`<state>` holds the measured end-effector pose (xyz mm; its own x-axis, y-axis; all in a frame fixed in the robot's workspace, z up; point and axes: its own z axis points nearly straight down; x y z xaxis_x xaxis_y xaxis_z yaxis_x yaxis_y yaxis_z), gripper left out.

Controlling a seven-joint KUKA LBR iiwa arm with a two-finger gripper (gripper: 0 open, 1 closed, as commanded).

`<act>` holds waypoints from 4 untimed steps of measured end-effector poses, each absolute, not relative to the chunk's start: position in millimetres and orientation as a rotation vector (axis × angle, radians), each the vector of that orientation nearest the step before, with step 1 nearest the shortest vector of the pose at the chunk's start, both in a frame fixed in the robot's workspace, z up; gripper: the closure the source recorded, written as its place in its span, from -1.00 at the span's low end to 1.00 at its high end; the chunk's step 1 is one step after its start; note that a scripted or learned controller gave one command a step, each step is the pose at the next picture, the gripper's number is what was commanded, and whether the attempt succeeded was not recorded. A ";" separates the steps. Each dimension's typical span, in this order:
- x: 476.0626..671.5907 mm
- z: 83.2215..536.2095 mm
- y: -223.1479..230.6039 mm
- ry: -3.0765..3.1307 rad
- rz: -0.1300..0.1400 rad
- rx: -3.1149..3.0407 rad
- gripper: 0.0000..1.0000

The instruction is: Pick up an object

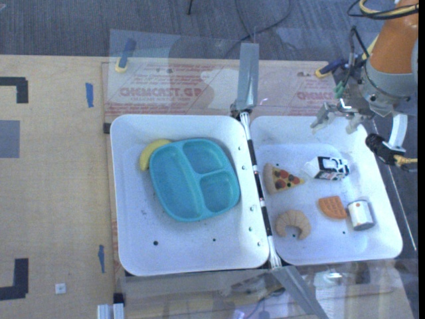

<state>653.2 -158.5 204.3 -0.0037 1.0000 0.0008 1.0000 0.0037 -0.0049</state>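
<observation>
Camera view from my end: arm enters at upper right of the frame, orange band up top, wrist pointing down-left. Gripper [339, 116] hangs over the right bin's [385, 244] top edge, fingers spread apart, nothing between them. Candidate objects sit lower in that bin, well apart from the fingers: black-and-white toy car [331, 168], pizza slice [281, 178], orange piece [332, 207] beside a metal can [360, 214], croissant [293, 223]. Left bin [133, 244] carries a blue divided plate [194, 179] over a banana [152, 151].
</observation>
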 end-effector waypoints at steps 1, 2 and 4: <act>638.0 106.6 -186.6 -2.285 0.002 -2.151 -1.00; 573.1 87.3 -202.4 -2.425 -0.014 -2.007 -1.00; 526.0 88.6 -215.6 -2.461 -0.016 -1.959 -1.00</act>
